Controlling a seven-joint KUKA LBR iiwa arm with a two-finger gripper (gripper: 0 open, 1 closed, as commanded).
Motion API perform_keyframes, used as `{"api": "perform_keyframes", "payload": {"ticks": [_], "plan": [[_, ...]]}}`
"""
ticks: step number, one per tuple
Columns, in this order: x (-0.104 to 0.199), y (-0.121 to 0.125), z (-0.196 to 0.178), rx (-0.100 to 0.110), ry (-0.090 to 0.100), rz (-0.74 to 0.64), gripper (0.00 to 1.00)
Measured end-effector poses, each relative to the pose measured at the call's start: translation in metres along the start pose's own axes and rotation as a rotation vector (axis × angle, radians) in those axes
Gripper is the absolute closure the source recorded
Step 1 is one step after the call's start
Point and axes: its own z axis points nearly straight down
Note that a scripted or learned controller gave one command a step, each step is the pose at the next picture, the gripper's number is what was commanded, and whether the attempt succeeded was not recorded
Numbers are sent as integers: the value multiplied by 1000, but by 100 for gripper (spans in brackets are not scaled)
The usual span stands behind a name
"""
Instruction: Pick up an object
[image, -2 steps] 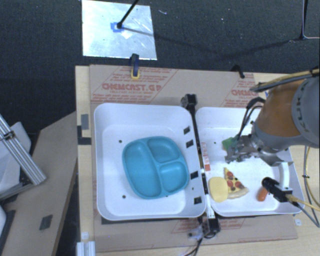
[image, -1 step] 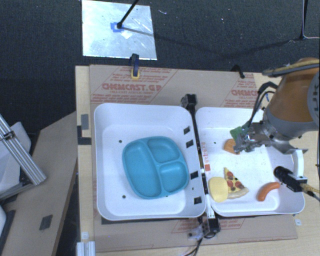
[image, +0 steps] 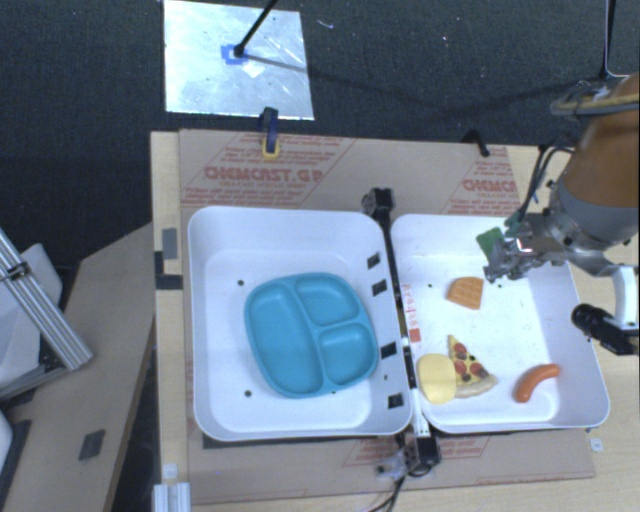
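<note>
Dark speckled carpet floor, shiny metal floor plate beyond the bench's far edge, tan cardboard-topped bench

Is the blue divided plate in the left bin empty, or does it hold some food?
Empty. All three compartments of the blue plate show bare blue bottoms.

One camera hangs above the bench, tilted down from its near edge. It sits far enough back to take in both white bins, with dark floor beyond.
</note>
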Motion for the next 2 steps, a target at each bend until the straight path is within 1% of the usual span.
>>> {"api": "perform_keyframes", "payload": {"ticks": [1, 2], "plan": [[0, 2, -36, 3, 1, 0, 100], [41, 13, -22, 6, 3, -3, 100]]}}
